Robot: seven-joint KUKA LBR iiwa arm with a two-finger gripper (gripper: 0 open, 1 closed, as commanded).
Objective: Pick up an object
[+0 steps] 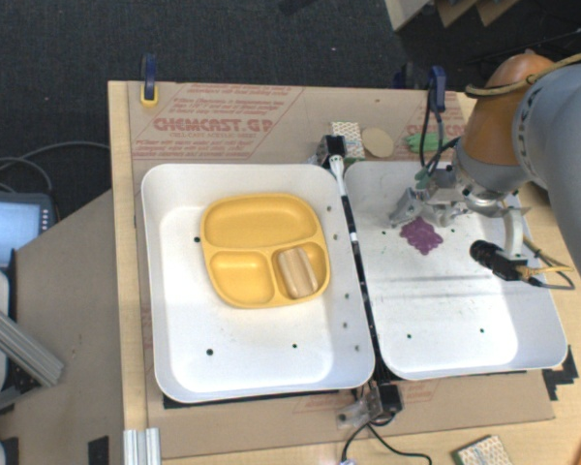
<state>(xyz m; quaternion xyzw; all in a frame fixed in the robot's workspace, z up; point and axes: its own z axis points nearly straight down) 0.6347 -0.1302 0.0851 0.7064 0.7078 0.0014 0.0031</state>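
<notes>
A small purple object lies on the floor of the right bin, in its far half. My gripper hangs right over the purple object's far edge, fingers spread open, and nothing sits between them. In the left bin rests a yellow divided plate. A tan oblong piece lies in the plate's near right compartment.
Behind the bins, on the cardboard-covered bench, sit a beige disc, a green item and a small patterned pad. Blue clamps grip the board's far edge. The arm fills the far right corner above the right bin.
</notes>
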